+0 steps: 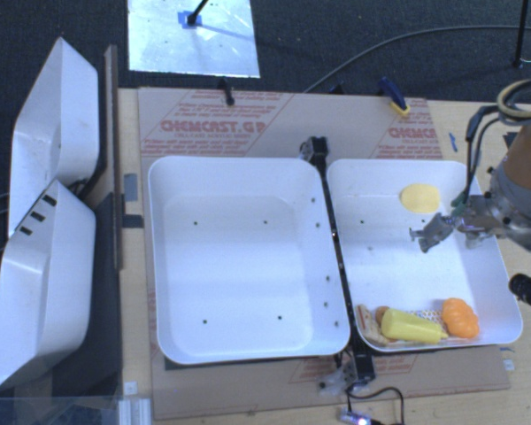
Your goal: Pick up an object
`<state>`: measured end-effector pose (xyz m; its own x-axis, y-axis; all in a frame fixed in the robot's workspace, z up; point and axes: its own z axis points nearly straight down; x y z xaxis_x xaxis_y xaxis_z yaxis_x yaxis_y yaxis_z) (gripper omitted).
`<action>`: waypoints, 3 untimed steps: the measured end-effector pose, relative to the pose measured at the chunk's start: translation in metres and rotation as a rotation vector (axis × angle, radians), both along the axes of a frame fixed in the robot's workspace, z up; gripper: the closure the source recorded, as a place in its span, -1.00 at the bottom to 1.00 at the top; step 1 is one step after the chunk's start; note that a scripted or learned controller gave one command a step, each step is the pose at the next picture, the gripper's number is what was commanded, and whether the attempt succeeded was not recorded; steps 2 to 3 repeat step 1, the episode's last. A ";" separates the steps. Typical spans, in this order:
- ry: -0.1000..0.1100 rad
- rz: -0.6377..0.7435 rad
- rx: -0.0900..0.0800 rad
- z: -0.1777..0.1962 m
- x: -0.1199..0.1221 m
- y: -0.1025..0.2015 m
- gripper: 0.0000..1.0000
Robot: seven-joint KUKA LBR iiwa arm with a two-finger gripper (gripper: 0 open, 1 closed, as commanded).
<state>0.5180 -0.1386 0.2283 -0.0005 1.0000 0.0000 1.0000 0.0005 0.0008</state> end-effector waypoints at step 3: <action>0.002 -0.003 0.000 -0.045 0.007 -0.049 -1.00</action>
